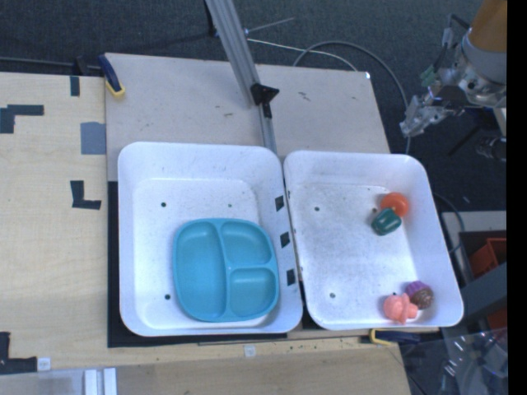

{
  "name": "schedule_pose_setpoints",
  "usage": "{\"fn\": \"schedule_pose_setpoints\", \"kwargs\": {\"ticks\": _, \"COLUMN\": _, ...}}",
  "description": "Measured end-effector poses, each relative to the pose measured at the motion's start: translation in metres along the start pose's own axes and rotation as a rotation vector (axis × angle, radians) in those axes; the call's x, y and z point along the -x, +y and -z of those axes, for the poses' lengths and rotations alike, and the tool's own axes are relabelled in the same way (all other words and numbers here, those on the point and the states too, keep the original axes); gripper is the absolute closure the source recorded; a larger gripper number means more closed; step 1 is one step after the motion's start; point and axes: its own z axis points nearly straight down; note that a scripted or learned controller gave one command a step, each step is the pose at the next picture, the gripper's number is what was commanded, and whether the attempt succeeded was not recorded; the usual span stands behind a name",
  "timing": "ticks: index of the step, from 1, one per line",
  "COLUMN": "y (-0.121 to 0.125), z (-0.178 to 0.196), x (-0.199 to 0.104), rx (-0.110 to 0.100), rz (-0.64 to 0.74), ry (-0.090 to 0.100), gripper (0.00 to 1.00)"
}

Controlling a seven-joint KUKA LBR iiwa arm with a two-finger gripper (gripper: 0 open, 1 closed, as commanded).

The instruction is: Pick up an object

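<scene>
Camera view | claw (pixel 417 120) up at the right, off the bench, grip state cannot be told | right bin (pixel 350 303) below-left of it: orange ball (pixel 395 202) touching green toy (pixel 384 221), pink toy (pixel 398 307) beside purple one (pixel 418 293) | left bin (pixel 140 220) further left: blue divided plate (pixel 224 268) | wooden bench (pixel 49 212), dark floor (pixel 346 6) behind
</scene>
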Motion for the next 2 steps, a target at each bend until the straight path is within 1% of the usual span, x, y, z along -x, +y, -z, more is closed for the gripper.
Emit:
{"fn": "schedule_pose_setpoints", "kwargs": {"ticks": 1, "y": 0.003, "z": -0.004, "x": -0.053, "rx": -0.005, "rz": 0.003, "ry": 0.002, "gripper": 1.00}}
{"fn": "schedule_pose_setpoints", "kwargs": {"ticks": 2, "y": -0.014, "z": -0.022, "x": -0.106, "rx": -0.007, "rz": 0.003, "ry": 0.002, "gripper": 1.00}}
